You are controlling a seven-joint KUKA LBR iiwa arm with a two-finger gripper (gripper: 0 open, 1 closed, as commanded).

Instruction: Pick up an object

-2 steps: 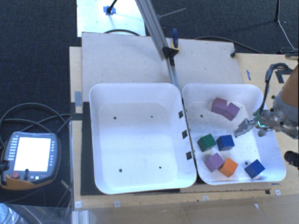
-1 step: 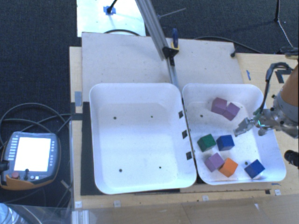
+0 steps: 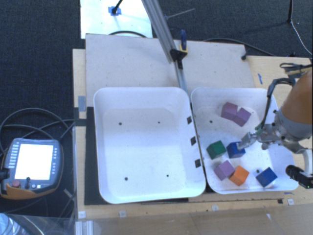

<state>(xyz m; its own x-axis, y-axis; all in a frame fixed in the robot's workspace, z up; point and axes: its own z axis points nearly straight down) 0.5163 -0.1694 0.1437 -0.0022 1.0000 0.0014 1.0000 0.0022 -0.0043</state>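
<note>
- The arm [image 3: 298,106] enters from the right, and its gripper [image 3: 248,141] is low over the right bin [image 3: 205,99], with the tip at the right edge of a blue cube [image 3: 235,149]. Judged an approach to that cube, as the nearest candidate for pick-up.
- Jaws: I cannot tell how far apart they stand; the tip is small and blurred. No object is seen held between them.
- The loose blocks all lie in the right bin: a purple block [image 3: 235,113] at the far side, a green cube [image 3: 215,149] just left of the blue one, a lilac cube [image 3: 224,169] touching an orange cube [image 3: 239,175] at the near side, and a second blue cube [image 3: 266,176] near the right corner.
- The left bin [image 3: 102,131] sits alongside, on the same surface [image 3: 132,58].
- Whether the gripper touches the blue cube cannot be made out.
- The arm's body covers the right bin's right rim, and the arm is cut off at the frame edge.
</note>
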